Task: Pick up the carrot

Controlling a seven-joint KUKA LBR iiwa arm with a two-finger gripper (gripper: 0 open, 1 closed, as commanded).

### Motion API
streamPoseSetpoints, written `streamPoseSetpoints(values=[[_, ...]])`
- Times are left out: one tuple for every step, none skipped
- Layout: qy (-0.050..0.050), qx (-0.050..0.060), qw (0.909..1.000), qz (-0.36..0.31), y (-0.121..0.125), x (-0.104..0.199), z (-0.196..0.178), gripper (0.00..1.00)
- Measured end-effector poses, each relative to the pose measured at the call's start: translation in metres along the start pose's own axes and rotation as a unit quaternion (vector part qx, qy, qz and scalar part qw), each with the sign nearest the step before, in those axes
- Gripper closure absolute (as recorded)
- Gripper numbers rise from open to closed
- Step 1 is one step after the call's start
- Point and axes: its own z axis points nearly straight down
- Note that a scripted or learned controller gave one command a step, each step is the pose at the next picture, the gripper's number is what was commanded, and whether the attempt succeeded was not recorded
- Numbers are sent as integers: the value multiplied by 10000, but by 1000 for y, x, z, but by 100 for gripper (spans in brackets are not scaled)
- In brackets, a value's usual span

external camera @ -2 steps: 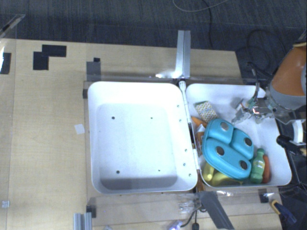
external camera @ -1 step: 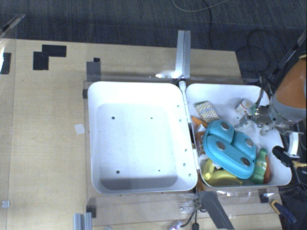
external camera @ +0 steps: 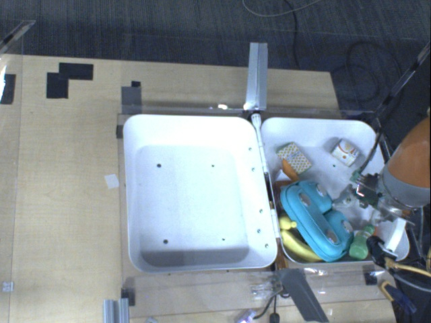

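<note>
Reaching in from the right, the arm [external camera: 407, 163] hangs over the right bin [external camera: 316, 128], its orange band showing above the grey wrist. The gripper [external camera: 353, 197] sits low inside that bin, just right of the blue toy [external camera: 315, 217], amid a tangle of metal parts and cables; how far its pincer stands apart I cannot tell, and nothing can be made out held in it.

Taking the blue toy as the landmark: the carrot [external camera: 289, 170] shows as a small orange patch just up and left of the toy, tucked against the wall that divides the bins and partly hidden under the toy's edge. A speckled yellow-grey block [external camera: 294, 157] lies just above the carrot, touching or nearly touching it. A yellow banana [external camera: 295, 242] lies below and left of the toy, partly beneath it. A green item [external camera: 358, 247] rests at the toy's lower right end. A small white cup-like thing with a dark mark [external camera: 345, 151] stands well up and right of the toy, near the bin's far corner.

The left bin [external camera: 145, 130] lies to the left of the toy, beyond the dividing wall.
</note>
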Motion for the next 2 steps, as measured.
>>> streamPoseSetpoints(values=[[1, 63, 9994, -352, 20, 31, -113, 0], [9, -33, 9924, -1231, 11, 2, -21, 0]])
